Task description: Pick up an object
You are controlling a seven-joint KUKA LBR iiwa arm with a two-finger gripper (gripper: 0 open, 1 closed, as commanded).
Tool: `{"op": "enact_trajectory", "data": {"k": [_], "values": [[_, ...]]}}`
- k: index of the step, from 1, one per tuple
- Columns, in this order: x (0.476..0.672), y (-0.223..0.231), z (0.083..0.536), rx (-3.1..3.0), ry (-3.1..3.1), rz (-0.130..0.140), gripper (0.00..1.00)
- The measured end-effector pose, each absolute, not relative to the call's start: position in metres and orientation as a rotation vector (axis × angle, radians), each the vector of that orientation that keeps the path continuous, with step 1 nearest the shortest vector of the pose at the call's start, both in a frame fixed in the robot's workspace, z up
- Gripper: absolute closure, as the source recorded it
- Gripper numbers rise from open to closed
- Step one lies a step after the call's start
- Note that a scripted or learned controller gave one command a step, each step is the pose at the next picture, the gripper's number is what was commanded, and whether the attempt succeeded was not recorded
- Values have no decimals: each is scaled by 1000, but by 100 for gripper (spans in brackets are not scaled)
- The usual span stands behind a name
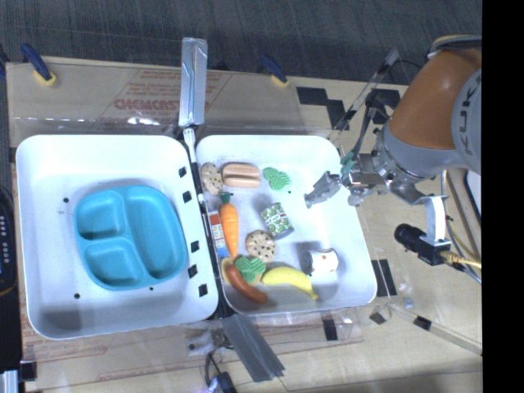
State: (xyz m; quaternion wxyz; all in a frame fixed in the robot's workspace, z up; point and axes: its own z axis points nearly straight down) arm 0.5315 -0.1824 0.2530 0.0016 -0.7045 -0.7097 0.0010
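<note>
The right bin (352,244) holds several toy foods. A hot dog bun (241,173), a cookie (211,177) and a green leaf (277,178) lie along its far side. An orange carrot (229,226), a green patterned box (277,219) and a second cookie (260,244) sit in the middle. Near the front lie a yellow banana (288,278), a red sausage (246,286), a green floret (250,267) and a small white and grey piece (325,262). My gripper (322,190) hangs over the bin's right part, right of the leaf and above the white piece, with no object seen in it.
The left bin (41,219) carries a blue divided plate (129,236). A metal strip (193,80) rises behind the seam between the bins. The arm's orange band (434,97) and wrist stand just right of the right bin's edge.
</note>
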Motion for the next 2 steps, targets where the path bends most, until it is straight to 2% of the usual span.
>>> {"op": "enact_trajectory", "data": {"k": [1, 2], "values": [[559, -163, 138, -1950, -2451, 6, 0], [572, -182, 144, -1674, -2660, 0, 0]]}}
